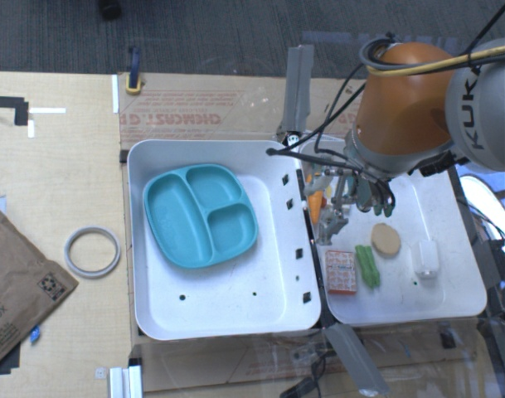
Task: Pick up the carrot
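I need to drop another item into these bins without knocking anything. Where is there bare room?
Left bin: bare floor below and right of the blue plate. Right bin: a bare strip along the near edge, below the green piece and red packet. Crowded around the gripper and carrot.

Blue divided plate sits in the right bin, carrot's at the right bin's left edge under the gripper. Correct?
Not quite. The camera view shows the blue divided plate in the left bin, not the right one. The rest holds: the carrot lies at the right bin's left edge, under the gripper.
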`<state>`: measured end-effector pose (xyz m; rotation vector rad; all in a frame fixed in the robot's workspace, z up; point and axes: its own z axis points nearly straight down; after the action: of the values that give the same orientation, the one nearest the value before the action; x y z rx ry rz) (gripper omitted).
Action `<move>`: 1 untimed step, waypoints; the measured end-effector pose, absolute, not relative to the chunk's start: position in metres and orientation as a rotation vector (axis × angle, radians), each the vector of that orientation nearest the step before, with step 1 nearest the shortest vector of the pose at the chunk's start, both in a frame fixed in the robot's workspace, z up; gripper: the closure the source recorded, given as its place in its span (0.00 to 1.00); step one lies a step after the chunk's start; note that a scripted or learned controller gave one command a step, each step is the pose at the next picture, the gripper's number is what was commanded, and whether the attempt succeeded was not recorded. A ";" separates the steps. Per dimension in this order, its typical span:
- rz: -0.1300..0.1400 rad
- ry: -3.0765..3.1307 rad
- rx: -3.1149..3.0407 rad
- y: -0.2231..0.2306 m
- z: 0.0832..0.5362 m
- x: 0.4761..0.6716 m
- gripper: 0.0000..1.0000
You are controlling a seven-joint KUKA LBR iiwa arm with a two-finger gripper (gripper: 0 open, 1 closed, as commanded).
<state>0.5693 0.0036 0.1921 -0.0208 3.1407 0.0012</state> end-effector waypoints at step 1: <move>0.002 3.077 -0.610 -0.044 0.192 0.614 0.00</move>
<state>0.6137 -0.0445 0.1920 -0.6102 3.0768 0.0017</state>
